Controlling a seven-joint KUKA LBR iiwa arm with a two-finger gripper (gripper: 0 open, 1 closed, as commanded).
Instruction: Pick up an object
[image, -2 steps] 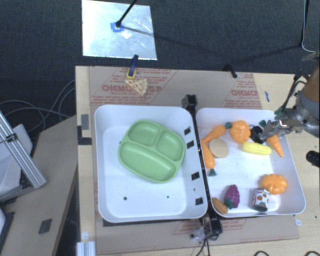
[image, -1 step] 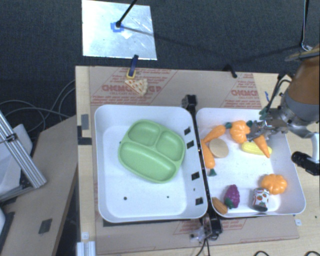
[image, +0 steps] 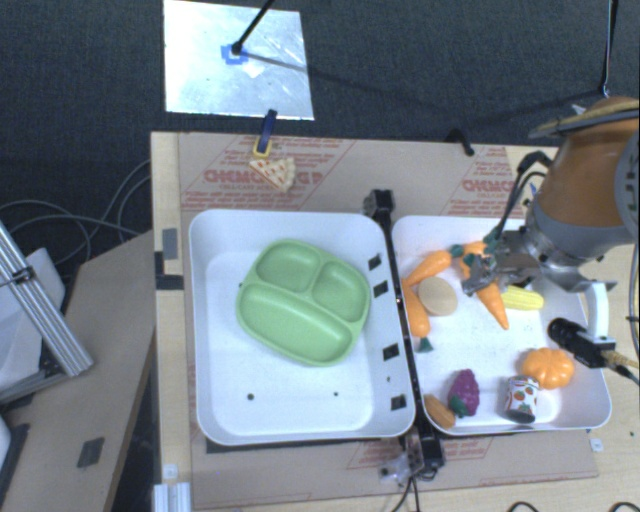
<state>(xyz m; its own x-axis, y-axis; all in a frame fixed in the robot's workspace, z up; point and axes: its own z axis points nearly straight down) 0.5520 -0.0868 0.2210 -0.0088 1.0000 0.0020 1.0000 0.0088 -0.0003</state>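
At the left of my feed, the left white plastic bin (image: 215, 400) holds a pale green divided plate (image: 303, 300), tilted toward the upper right. In the right white bin (image: 570, 415), from left to right, I see a curved orange toy carrot (image: 420, 285), a beige egg-shaped toy (image: 437, 296), a purple grape bunch (image: 463, 391), a small printed can (image: 521, 398) and an orange toy pumpkin (image: 549, 367). The gripper (image: 480, 270) sits low at centre right, over a second orange carrot (image: 494, 303) beside a yellow corn piece (image: 521, 298); I cannot tell its opening or any hold.
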